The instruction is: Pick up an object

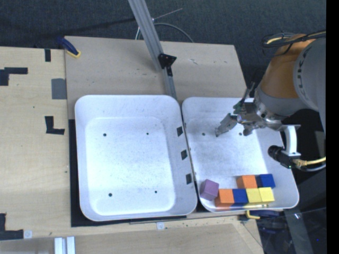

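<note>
- Nearest the camera, front edge of the right shallow white plastic bin [212, 115]: a tight cluster of small hard-looking cubes.
- Front row, left to right: orange cube [226, 196], blue cube [240, 195], two yellow cubes [253, 195] and [266, 194]. Row behind: second orange cube [246, 182], second blue cube [266, 181].
- Purple cube [210, 188] sits at the left end of the cluster, turned a little, close beside the first orange cube; cannot tell whether they touch.
- Handling, my read: light, rigid, flat smooth faces, not fragile. Could slip if pinched on a corner; take opposite flat faces.
- Best target is probably the purple cube: its left and far sides look free. The rest are packed side to side, little room for a finger between them.
- Risk: fingers coming down on the packed rows would shove neighbours or land on top.
- Further back, over the far half of the same bin: two-finger gripper [233, 125], on the grey arm with its orange band [280, 78].
- Gripper looks parted a moderate way, one finger slanting left, nothing between the fingers. It stands well apart from the cubes; cannot tell whether it touches the bin floor.
- Left shallow white plastic bin [85, 115] sits alongside, rims touching.
</note>
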Controlling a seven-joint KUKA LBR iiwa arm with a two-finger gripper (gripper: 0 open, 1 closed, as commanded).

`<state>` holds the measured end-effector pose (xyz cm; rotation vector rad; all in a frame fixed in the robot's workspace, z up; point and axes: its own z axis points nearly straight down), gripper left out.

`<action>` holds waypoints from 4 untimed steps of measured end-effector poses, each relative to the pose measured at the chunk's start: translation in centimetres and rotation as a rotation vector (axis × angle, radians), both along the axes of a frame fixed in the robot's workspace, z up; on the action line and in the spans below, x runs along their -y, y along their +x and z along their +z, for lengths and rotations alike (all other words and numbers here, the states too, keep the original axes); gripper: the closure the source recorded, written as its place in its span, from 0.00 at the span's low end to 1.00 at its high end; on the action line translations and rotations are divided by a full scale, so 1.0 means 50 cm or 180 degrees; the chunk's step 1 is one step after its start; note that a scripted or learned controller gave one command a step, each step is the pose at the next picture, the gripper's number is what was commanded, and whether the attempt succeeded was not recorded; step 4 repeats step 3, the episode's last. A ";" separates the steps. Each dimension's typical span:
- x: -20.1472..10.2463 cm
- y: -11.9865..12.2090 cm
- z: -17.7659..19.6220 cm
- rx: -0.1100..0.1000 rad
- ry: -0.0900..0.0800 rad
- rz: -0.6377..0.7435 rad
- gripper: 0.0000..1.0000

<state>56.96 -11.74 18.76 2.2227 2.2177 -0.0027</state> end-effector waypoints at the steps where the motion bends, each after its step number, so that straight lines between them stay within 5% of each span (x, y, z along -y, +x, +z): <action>1: -0.050 -0.017 -0.113 -0.0021 0.0009 0.0012 0.00; 2: -0.035 -0.029 -0.197 -0.0018 0.0003 0.0007 0.00; 4: 0.018 -0.049 -0.192 -0.0011 0.0003 0.0000 0.00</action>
